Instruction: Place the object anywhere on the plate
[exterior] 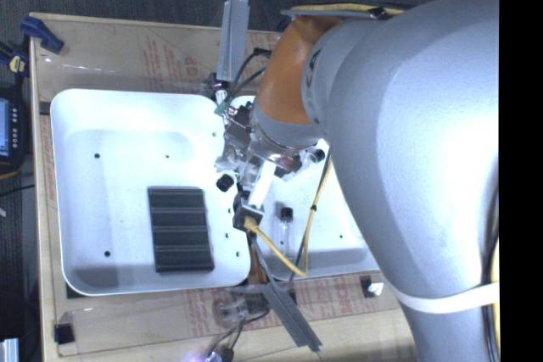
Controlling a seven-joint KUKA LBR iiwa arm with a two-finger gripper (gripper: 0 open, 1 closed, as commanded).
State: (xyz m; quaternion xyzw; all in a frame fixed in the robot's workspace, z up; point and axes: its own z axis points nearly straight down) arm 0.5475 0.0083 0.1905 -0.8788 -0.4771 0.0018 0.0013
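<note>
Camera view: a black ribbed slab (180, 229) lies flat in the left bin (85, 123), nearer its lower rim. The arm (407, 140) reaches to that bin's right rim; whether its jaws are spread cannot be told.

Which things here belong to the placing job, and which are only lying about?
Job: gripper; black ribbed slab, likely the plate, in the left bin.
Lying about: blue clamp at the bench corner; grey bar behind the bins.
</note>
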